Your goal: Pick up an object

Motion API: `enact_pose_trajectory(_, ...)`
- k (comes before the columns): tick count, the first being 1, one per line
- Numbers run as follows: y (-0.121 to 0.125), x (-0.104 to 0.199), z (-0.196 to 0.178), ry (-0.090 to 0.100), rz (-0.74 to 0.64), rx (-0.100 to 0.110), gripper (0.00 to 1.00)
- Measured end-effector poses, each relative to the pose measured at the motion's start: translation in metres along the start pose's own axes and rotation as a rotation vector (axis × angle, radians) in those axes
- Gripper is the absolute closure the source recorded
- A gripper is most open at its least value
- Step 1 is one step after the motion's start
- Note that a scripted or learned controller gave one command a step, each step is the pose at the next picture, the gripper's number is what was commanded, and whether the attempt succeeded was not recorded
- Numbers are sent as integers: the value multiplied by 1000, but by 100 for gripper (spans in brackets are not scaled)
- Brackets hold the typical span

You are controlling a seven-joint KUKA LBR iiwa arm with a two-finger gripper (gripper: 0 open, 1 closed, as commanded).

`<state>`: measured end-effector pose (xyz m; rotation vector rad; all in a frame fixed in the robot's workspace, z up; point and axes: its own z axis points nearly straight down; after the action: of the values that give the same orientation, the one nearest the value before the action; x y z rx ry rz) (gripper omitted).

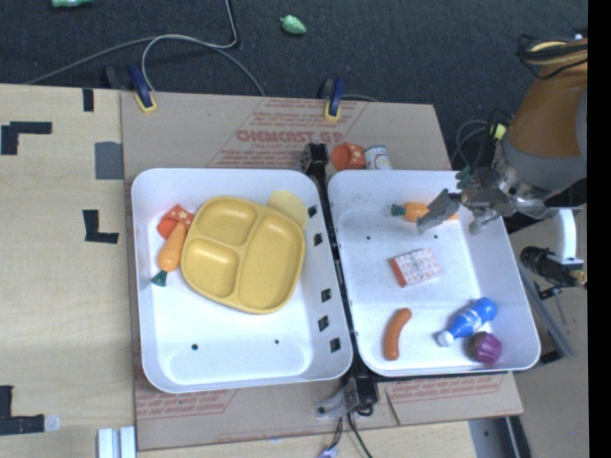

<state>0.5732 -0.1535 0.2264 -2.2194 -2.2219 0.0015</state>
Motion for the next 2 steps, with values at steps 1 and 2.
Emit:
enact_pose_trajectory(1, 34, 2, 133, 0, -1, 1, 0)
enact_pose_trajectory(2, 89, 18, 142, 2, 7, 29, 0)
